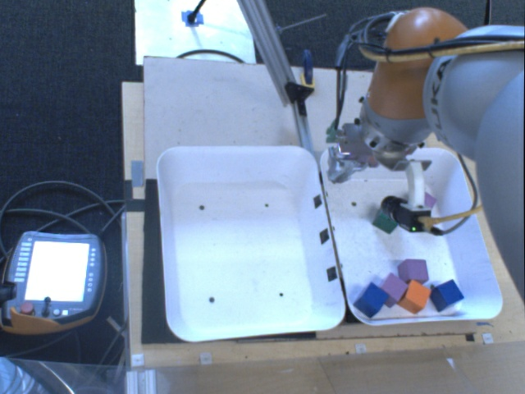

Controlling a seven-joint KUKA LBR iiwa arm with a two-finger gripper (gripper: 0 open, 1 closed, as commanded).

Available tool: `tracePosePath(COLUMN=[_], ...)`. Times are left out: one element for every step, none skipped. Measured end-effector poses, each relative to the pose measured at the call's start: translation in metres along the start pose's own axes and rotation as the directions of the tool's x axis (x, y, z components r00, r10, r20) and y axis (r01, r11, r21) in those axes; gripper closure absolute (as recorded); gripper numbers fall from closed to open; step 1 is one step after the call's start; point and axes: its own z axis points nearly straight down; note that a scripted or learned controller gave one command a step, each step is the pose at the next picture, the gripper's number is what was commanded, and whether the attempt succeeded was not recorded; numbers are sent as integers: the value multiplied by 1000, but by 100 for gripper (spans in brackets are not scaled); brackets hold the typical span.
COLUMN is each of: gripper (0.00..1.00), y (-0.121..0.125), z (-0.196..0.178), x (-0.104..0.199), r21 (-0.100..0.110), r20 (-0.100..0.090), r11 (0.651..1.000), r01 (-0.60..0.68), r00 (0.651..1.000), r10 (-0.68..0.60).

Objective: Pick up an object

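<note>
My claw hangs over the 11 o'clock corner of the right bin, and I cannot tell whether it is spread or pressed together. I judge this to be the approach, with no pick made yet. A green block lies alone near the bin's middle, at 4 o'clock from my claw. Other blocks crowd the 6 o'clock edge, an orange block among them. Next I should centre over the green block, which has free space around it, then descend.
</note>
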Motion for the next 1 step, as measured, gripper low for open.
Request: tracePosePath(gripper=[100], y=[15], z=[4], x=[42], r21=[0], r20=[0], r11=[1000], r01=[-1], r00=[1000], r10=[1])
